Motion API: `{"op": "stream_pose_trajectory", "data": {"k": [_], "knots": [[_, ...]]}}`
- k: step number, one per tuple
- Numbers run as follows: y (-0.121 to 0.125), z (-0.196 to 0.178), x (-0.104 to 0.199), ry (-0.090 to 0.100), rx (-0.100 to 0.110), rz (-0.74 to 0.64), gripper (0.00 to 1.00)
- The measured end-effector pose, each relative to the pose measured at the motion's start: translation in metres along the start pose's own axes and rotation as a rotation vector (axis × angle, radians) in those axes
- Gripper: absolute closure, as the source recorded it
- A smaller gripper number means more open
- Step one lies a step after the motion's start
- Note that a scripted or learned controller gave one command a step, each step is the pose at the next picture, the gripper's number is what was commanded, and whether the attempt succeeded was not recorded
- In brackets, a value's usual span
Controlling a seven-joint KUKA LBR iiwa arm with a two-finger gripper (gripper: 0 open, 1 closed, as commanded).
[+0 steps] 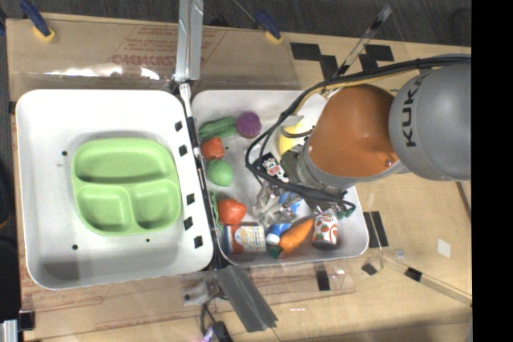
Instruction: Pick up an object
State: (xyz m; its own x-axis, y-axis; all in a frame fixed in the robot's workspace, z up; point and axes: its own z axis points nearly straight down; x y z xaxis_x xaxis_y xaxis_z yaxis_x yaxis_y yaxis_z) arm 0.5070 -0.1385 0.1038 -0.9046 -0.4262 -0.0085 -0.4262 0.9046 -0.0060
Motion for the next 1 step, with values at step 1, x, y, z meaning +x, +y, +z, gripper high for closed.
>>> {"op": "stream_pose_trajectory", "data": {"k": [1], "knots": [[-0.0729,-0.0330,-0.0377,0.004,-0.002,-0.059,1.00]]}}
